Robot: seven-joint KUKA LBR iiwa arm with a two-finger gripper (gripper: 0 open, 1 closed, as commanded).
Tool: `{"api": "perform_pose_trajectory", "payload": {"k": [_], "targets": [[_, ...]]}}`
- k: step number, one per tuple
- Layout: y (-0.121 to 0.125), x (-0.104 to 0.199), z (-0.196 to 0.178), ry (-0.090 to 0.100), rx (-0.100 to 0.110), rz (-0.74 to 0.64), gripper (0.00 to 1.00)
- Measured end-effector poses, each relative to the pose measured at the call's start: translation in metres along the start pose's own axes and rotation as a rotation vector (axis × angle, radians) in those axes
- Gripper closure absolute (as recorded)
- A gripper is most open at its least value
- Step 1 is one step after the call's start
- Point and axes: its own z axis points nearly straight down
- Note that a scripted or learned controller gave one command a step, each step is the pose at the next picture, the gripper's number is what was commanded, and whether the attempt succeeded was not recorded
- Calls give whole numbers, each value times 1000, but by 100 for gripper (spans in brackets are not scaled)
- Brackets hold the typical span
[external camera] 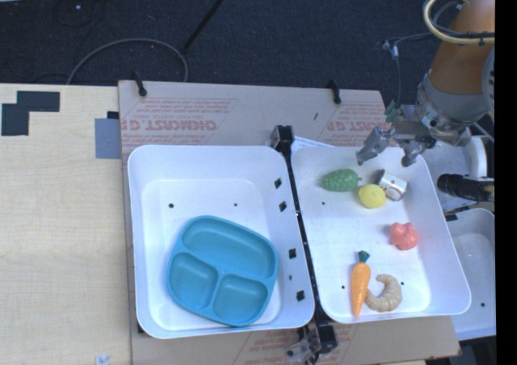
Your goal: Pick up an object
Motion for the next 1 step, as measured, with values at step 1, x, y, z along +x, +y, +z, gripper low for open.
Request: {"api": "perform_pose_trajectory", "payload": {"k": [1], "targets": [[2,0,-7,-2,-11,-2,0]]}}
